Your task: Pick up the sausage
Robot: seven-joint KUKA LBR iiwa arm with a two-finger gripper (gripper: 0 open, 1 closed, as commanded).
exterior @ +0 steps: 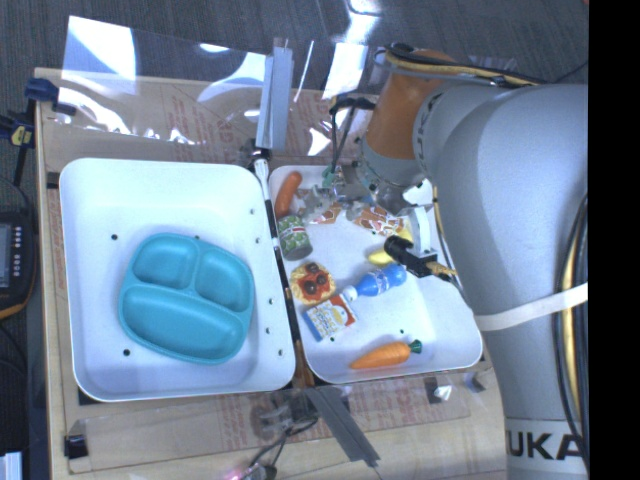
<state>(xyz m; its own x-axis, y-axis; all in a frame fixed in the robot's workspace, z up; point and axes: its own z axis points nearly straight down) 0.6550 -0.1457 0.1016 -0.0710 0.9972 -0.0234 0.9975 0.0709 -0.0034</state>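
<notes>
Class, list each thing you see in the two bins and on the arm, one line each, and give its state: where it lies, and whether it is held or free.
sausage: lying free at the right bin's far left corner, not held
hand: low over the right bin's far end, beside the sausage
carrot: lying flat near the right bin's near edge
blue bottle: on its side, mid bin
blue divided tray: flat in the left bin

A teal plate lies in a white bin; the sausage is orange-red.

Grey arm reaching from right, claw low
</notes>
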